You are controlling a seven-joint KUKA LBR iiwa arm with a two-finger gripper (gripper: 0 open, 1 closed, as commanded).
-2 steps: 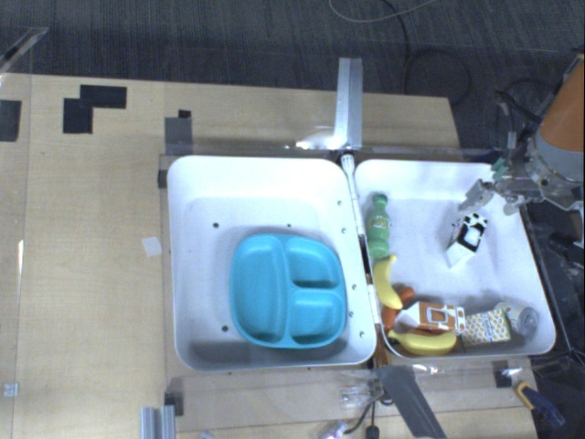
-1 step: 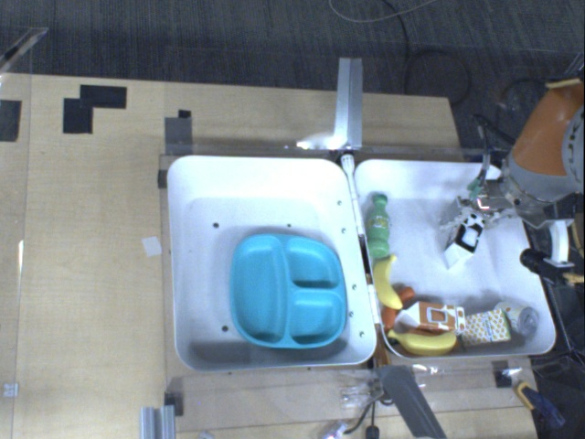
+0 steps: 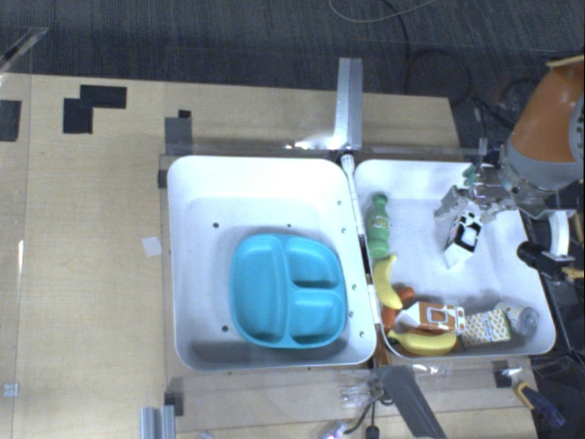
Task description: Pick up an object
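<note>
Labels (image 3: 442, 317) unreadable; fingers (image 3: 463, 233) spread.

One fixed camera looked down on me from above the tabletop (image 3: 82, 245), at a slant and from far enough off to take in both bins whole. The left bin (image 3: 196, 273) sat near the middle of the view and the right bin (image 3: 512, 282) ran toward its right side. Past the far edge of the tabletop a strip of dark floor (image 3: 183, 16) filled the top of the view, so the camera faced slightly away from the near edge. My arm (image 3: 548, 131) came in from the right, cut off by the border.
</note>
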